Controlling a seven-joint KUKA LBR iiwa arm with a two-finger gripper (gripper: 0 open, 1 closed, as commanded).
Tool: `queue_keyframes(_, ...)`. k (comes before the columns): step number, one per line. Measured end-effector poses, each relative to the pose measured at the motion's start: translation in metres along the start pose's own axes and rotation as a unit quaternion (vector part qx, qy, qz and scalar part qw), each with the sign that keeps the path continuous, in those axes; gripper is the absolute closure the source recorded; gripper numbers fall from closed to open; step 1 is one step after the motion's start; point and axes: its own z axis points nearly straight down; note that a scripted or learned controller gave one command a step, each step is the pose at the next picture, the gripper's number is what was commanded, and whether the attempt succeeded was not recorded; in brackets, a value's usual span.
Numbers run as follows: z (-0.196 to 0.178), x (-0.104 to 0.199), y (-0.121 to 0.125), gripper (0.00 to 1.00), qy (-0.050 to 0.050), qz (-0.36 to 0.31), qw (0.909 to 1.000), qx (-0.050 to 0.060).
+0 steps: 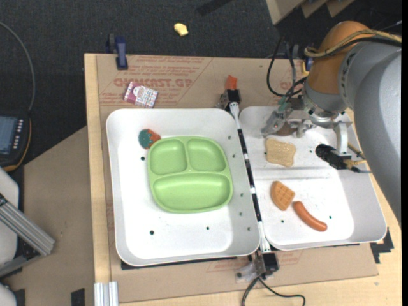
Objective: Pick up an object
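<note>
Hand [284, 125] poised low over right bin [357, 225], grip state impossible to judge. Tan bread slice [280, 152] just below it; orange piece [282, 195] and sausage [310, 217] farther forward. Better to centre over bread, descend straight, avoid bin wall.
</note>
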Motion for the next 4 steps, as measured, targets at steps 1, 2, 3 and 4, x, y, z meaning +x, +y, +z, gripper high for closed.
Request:
queue_keyframes(1, 0.000, -0.036, -0.001, 0.00, -0.001, 0.002, 1.0000, 0.000)
queue_keyframes(2, 0.000, -0.025, -0.001, 0.00, 0.001, 0.000, 1.0000, 0.002)
queue_keyframes(3, -0.060, 0.011, -0.039, 0.00, 0.002, 0.000, 1.0000, 0.001)
queue_keyframes(4, 0.004, -0.028, -0.002, 0.00, 0.000, 0.002, 1.0000, 0.002)
